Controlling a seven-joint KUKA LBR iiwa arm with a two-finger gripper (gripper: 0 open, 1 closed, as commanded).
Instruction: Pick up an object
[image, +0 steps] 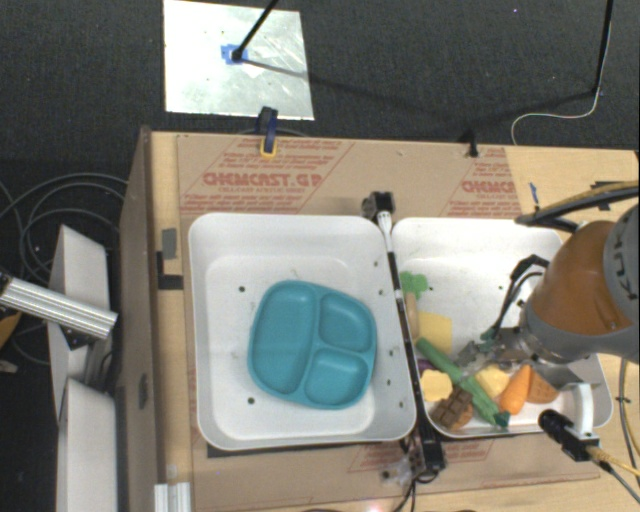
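Hard to tell how the gripper (500, 345) stands above the crowded toy food (470, 385) in the right bin (470, 240); might slip between pieces or catch two.

We see toy foods heaped in the right bin's (470, 240) near corner: an orange carrot (516, 389), a green stalk (462, 379), a yellow block (434, 327), a brown piece (454, 409).
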